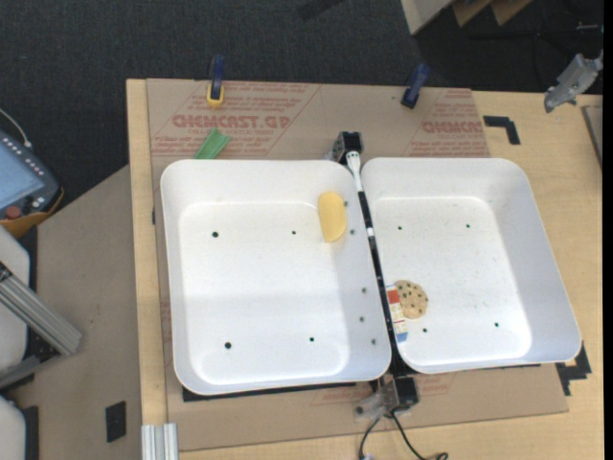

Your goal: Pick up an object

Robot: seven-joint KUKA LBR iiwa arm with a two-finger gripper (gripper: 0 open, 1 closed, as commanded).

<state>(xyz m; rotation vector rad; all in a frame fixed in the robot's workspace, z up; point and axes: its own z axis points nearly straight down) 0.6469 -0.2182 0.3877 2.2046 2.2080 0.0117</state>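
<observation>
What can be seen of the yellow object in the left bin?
The yellow object is a small, smooth, pale yellow piece, oblong with rounded ends, looking like soft plastic or foam. It lies flat on the floor of the left bin, long axis running roughly up and down the view, near the bin's far right corner by the divide between the bins. Nothing but the bin floor touches it.

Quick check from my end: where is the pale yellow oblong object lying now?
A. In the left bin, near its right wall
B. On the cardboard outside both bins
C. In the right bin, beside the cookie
A: the pale yellow oblong object lies inside the left white bin, close to its right wall near the divider.
</observation>
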